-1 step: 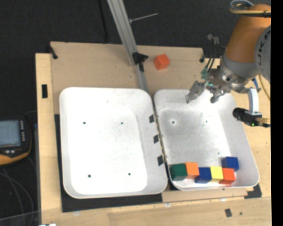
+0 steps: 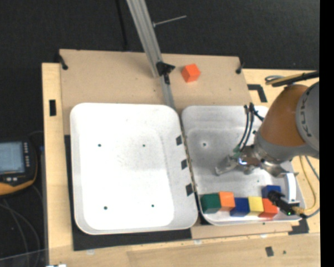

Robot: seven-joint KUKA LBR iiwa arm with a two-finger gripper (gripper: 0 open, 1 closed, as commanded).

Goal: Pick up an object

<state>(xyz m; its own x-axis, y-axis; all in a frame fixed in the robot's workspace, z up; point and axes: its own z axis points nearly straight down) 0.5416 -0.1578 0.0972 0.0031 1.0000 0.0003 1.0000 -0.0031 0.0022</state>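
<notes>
Below the gripper (image 2: 225, 167), along the right bin's (image 2: 211, 121) near wall, a row of blocks (image 2: 234, 203) lies apart from it: green, orange, blue, yellow, red. Gripper state: cannot tell. No legible writing.

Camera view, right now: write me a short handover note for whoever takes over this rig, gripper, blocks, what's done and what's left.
Gripper: low over the right bin, in its middle, with no block between its fingers.
Blocks: a row along the right bin's near edge, green block, orange block, blue block, yellow block; more small pieces sit at the row's right end, too cluttered to name. One orange cube lies outside, on the board behind the bins.
Done: nothing picked up.
Left: grasp a block and lift it.
</notes>
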